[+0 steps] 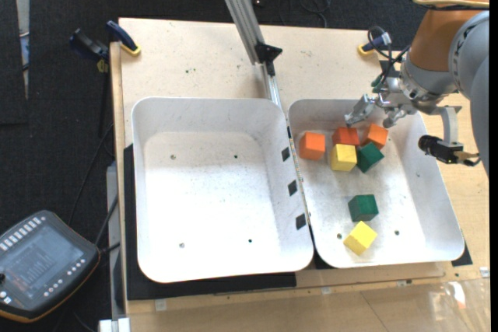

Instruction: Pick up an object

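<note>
Seven small blocks sit in the right bin (436,206), and I watch them from a fixed camera looking down at a slant. The left bin (156,190) lies just beside it, the two touching along their inner walls.

Five of the blocks crowd together near the far end of the right bin: an orange block (313,145) on the left of the group, a red block (346,137) next to it, a yellow block (344,157) just in front of the red one, a dark green block (370,157) touching the yellow one, and a second orange block (378,135) behind the green. Two more lie apart toward the near end: a green block (362,207) and, just in front of it, a yellow block (360,237).

The grey arm (459,50) reaches in from the right, with its orange band above the wrist. Its gripper (372,114) hangs low over the far end of the cluster, right above the red block and the second orange one. I cannot tell whether the fingers are apart or together; they blur into the metal around them.

By my judgement the pick is not yet done. No block shows between the fingers, and every block appears to rest on the bin floor. What is left is the close, the grasp and the lift.
</note>
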`<state>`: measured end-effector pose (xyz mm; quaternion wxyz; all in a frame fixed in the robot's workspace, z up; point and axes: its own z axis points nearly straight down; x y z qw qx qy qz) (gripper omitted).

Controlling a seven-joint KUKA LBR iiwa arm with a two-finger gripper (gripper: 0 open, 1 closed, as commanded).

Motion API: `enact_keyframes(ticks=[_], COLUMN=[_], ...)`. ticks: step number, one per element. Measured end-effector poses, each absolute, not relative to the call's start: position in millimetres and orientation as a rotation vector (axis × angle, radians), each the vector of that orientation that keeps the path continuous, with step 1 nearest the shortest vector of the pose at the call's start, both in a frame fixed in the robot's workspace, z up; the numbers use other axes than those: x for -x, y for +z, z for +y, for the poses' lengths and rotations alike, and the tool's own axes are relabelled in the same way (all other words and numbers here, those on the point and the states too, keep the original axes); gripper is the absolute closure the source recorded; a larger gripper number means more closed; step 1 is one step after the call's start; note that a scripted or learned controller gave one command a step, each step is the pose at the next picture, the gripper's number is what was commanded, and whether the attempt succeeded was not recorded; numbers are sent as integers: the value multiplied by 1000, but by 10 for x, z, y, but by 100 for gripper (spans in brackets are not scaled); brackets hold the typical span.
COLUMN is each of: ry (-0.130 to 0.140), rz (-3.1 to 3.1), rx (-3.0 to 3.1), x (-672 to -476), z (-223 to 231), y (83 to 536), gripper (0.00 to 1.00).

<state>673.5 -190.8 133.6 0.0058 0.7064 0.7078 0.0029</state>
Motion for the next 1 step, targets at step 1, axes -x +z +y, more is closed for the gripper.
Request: enact_keyframes(ticks=[1], ry=[3], rz=[2219], rx=[-2218], x=[-6723], z=[-1904], y=[1192], gripper=[0])
